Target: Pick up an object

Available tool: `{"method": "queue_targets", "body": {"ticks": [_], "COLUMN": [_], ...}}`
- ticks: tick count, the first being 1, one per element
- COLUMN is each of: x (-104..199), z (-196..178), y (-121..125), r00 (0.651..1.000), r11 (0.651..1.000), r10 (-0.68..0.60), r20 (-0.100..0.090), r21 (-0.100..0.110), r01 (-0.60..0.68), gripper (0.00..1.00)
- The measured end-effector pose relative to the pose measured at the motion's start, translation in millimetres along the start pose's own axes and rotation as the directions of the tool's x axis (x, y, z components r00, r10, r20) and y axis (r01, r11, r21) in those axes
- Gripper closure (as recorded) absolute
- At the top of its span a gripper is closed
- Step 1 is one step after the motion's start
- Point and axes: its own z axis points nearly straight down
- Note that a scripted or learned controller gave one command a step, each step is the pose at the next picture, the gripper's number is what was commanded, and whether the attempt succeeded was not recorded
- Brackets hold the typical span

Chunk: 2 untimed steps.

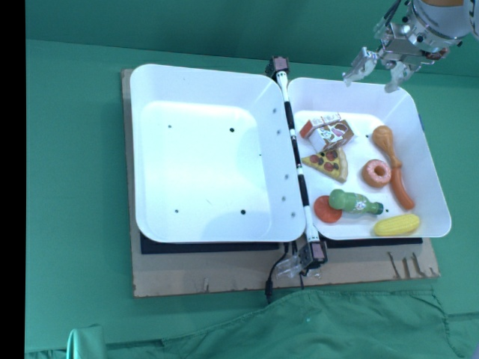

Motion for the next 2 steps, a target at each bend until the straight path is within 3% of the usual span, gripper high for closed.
{"method": "queue_targets", "body": {"ticks": [1,2], "x": [0.0,4.0], "z": [0.0,41.3], "y": [0.0,-3.6], "r00": [1.000,1.000], "r11": [1.000,1.000], "r10": [0.000,-0.001], "r20": [0.000,0.001], "r21": [0.000,0.001], "r01": [0.000,0.001], "gripper": [0.00,0.00]}}
